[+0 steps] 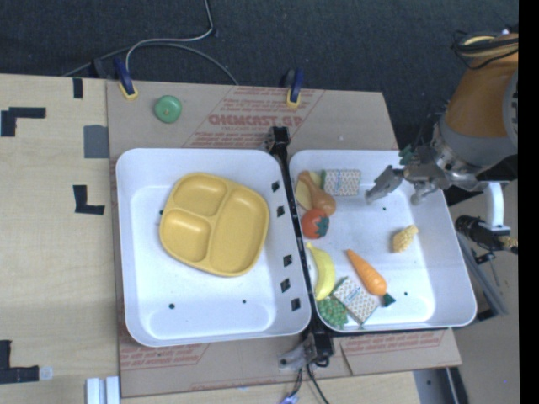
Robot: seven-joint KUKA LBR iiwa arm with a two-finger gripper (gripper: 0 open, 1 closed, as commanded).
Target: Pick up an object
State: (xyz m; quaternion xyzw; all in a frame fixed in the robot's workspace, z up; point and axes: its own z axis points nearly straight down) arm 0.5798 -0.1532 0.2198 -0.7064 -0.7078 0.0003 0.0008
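Note:
My gripper [399,188] hangs over the upper right part of the right bin [438,251], its two fingers spread apart with nothing between them. Below it lies a small yellow corn cob [403,239]. An orange carrot [368,273] rests lower in the bin. Along the bin's left side lie a patterned packet [341,181], a brownish pear-like piece [313,193], a red tomato [314,224], a yellow banana [322,273], a green broccoli piece [333,311] and a second patterned packet [357,301].
The left bin [143,301] holds a yellow divided plate [214,223]. A green ball [168,108] sits on the cardboard behind the bins. Two clamps [294,87] grip the cardboard's far edge. The arm's orange band [480,99] stands at the right.

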